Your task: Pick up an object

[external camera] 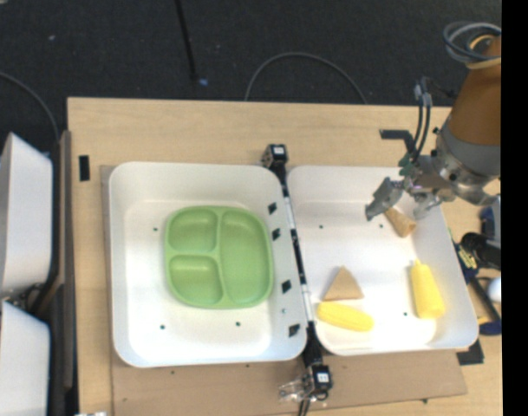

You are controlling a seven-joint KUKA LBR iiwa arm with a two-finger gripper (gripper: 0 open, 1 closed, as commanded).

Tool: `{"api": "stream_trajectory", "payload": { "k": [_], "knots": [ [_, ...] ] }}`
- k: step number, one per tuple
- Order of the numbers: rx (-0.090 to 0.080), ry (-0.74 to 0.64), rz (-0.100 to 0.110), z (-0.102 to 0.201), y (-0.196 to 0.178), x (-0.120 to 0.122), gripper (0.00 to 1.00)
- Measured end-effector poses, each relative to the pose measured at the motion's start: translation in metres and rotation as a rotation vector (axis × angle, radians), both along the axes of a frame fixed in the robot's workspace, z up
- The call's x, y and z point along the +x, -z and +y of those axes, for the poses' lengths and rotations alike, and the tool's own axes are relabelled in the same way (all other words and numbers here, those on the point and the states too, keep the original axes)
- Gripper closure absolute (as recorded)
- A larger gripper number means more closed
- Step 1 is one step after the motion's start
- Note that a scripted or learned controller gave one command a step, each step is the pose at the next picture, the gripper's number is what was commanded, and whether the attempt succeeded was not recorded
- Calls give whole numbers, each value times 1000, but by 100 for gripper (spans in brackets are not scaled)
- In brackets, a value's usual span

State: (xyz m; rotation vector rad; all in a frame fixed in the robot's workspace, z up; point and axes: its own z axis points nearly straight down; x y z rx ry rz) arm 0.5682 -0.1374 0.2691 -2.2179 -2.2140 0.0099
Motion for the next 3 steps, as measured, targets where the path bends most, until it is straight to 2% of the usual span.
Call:
{"api": "stream_trajectory", "payload": {
  "k": [1,2,3],
  "knots": [
    [-2,-3,-11,0,-6,2,0],
    [-3,0,-8,3,37,3,0],
    [-2,0,-5,0,100,1,0]
  ]
}}
